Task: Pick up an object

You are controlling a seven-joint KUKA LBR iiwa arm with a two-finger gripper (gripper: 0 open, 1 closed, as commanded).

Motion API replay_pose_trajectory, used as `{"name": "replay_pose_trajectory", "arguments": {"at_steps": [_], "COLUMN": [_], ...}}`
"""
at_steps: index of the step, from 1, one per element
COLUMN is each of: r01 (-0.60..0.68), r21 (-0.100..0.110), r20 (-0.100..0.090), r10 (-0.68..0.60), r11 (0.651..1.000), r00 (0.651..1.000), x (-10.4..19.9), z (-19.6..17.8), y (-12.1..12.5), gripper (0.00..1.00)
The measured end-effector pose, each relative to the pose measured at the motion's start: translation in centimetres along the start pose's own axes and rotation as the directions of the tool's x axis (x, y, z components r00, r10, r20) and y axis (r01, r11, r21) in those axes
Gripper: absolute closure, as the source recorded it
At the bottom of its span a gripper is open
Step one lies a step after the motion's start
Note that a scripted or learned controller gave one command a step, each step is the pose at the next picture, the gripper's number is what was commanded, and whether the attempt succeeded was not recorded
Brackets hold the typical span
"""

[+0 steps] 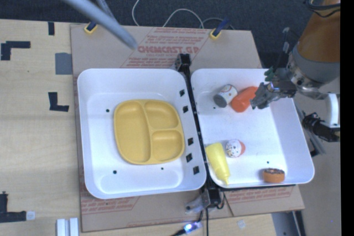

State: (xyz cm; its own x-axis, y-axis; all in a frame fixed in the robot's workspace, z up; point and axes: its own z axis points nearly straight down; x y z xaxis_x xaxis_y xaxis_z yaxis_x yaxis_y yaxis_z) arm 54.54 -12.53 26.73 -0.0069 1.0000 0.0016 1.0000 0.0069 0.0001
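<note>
My gripper [264,94] hangs over the upper right part of the right bin [290,135], just right of an orange object [241,100]. Its dark fingers are close to that orange object, and nothing shows between them. A small grey and white cup-like object [223,95] lies left of the orange one. A yellow bottle-shaped object [218,162] lies at the bin's lower left. A small white ball with red marks [234,148] sits beside it. An orange and brown doughnut-like object [273,174] rests near the lower right corner.
The left bin [94,119] bears a yellow divided plate [148,131]. A black divider [189,113] runs between the bins. The arm's orange band [325,25] and grey wrist stand at the right edge. Cables lie past the bins' far side.
</note>
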Motion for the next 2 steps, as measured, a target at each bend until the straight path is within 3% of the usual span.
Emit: {"name": "replay_pose_trajectory", "arguments": {"at_steps": [2], "r01": [0.001], "r21": [0.001], "r20": [0.000], "r10": [-0.001], "r11": [1.000], "r00": [1.000], "x": [11.5], "z": [1.6], "y": [1.2], "gripper": [1.00]}}
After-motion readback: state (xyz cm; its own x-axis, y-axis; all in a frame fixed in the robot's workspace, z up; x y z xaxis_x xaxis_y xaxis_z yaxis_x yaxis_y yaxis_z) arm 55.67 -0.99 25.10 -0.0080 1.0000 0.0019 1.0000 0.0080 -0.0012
